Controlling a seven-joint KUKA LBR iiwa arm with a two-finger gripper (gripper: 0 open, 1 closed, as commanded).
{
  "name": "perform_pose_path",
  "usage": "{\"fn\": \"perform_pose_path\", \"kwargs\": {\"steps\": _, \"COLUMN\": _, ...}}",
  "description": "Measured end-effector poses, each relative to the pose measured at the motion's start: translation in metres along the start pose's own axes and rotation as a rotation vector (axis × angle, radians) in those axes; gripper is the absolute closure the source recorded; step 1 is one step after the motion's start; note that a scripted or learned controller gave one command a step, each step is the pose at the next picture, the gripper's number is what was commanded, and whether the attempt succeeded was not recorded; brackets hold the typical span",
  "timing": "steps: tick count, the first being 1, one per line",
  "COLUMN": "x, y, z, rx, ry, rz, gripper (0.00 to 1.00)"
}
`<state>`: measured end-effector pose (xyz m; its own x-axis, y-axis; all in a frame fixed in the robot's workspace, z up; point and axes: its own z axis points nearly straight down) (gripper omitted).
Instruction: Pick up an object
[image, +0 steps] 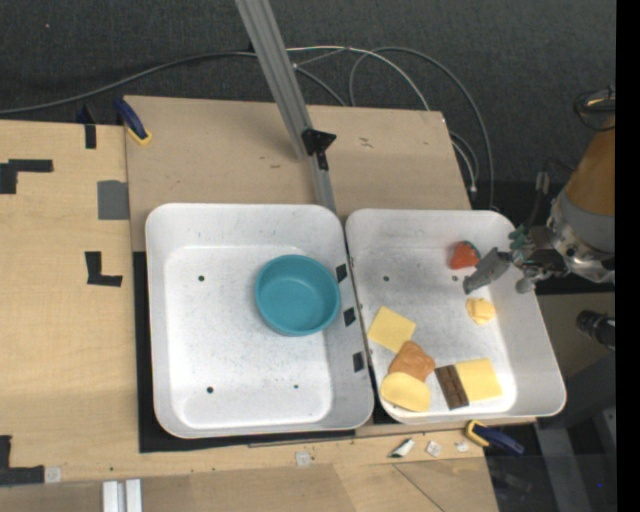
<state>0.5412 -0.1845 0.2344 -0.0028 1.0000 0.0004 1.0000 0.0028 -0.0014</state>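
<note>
- the gripper (487, 272) hangs over the right part of the right bin (530, 400), reaching in from the right edge of the view; the grey arm with its orange band (597, 180) sits just outside the bin wall.
- a dark finger points down and to the left; whether the jaws are apart or closed i cannot tell from this slant, and nothing shows between them, so i judge it carries nothing.
- nearest candidates: a small red piece (463, 255) just up and left of the fingertip, and a small pale yellow lump (481, 310) just below it. both lie near the tip, neither visibly touching it.
- the deciding relation: the tip sits between these two, with the red piece toward the far side of the bin and the yellow lump toward the near side. a short shift either way would put one under the jaws.
- both are small and roundish with no clear long axis, so finger angle matters little.
- farther off, at the bin's near edge, lie a yellow square (391, 328), a brown piece (411, 359), a yellow oval (405, 392) and a yellow block with a dark strip (468, 381).
- the left bin (180, 400) holds a blue bowl (296, 294), well apart from the gripper.
</note>
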Motion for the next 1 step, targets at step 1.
{"fn": "perform_pose_path", "kwargs": {"steps": 1, "x": -0.0001, "y": 0.0, "z": -0.0001, "rx": 0.0, "ry": 0.0, "rz": 0.0, "gripper": 0.0}}
